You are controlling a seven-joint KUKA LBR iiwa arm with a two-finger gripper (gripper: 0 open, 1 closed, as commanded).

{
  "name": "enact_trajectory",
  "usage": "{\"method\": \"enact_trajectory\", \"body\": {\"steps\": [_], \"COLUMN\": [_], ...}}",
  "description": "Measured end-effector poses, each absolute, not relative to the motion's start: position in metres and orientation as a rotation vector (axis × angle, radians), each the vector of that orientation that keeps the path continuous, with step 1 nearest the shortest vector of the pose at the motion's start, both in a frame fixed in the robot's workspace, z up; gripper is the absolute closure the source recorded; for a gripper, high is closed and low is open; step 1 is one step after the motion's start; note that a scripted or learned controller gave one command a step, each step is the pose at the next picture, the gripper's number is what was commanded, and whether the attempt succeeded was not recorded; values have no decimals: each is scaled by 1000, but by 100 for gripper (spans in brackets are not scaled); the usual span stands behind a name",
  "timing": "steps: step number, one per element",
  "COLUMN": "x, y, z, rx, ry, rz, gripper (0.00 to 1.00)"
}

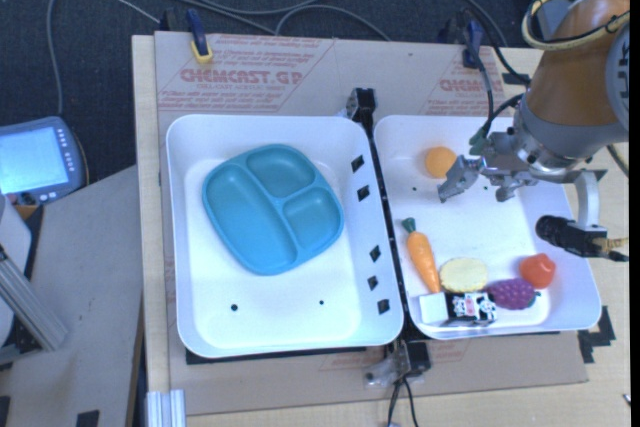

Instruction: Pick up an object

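Your gripper (481,181) hangs over the right bin (575,315), fingers spread apart with nothing between them. Just to its left lies a small round orange ball (439,161), smooth and bright, apart from the fingertips. Below the gripper, toward the bin's near edge, you see a carrot (424,258), a pale yellow slice (464,274), purple grapes (512,293) and a red piece (538,269). A white and black packet (458,308) there is too blurred to read. Well to the left, a blue divided tray (272,208) sits in the other bin (190,245).
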State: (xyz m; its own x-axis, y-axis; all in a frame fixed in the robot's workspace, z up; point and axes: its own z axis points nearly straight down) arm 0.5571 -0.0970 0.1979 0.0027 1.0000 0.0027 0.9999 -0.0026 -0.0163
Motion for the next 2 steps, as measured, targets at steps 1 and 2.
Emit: {"method": "enact_trajectory", "body": {"steps": [1,2], "x": [560,562], "y": [-97,-99], "z": [205,143], "rx": [-2220,-2217], "ry": [-2220,-2216], "rz": [0,6], "gripper": [0,0]}}
